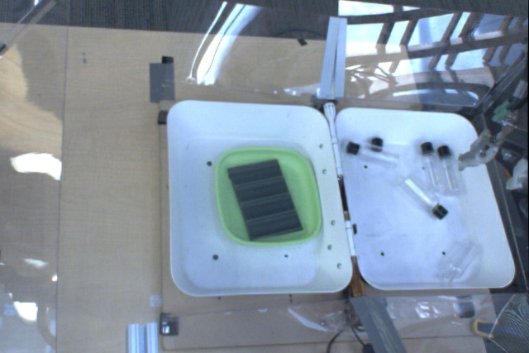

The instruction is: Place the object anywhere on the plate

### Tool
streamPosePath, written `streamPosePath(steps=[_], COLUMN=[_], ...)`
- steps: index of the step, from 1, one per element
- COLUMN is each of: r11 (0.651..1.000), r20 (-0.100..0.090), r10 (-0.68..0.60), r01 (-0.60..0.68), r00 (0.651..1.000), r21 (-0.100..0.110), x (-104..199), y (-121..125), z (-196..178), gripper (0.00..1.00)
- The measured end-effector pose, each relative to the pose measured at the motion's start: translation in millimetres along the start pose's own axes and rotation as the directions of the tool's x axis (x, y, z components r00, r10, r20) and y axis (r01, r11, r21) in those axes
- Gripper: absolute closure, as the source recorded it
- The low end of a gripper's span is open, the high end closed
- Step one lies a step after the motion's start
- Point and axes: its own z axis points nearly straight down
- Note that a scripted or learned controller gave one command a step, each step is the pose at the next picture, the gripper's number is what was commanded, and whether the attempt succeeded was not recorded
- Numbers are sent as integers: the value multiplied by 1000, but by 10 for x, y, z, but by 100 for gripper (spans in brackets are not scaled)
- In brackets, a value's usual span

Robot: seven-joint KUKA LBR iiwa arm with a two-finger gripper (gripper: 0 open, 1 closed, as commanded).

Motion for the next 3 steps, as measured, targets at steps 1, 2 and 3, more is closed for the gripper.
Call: streamPosePath(steps=[1,2,3], r11=[1000,999,995], r20=[1,1,1], r10=[14,48,104], r01=[-14,-48,-104], r00=[1000,999,995], r21=[1,1,4], x=[-79,-80,23], y=[-98,-99,125], z=[-93,-152,135], gripper=[0,0,0])
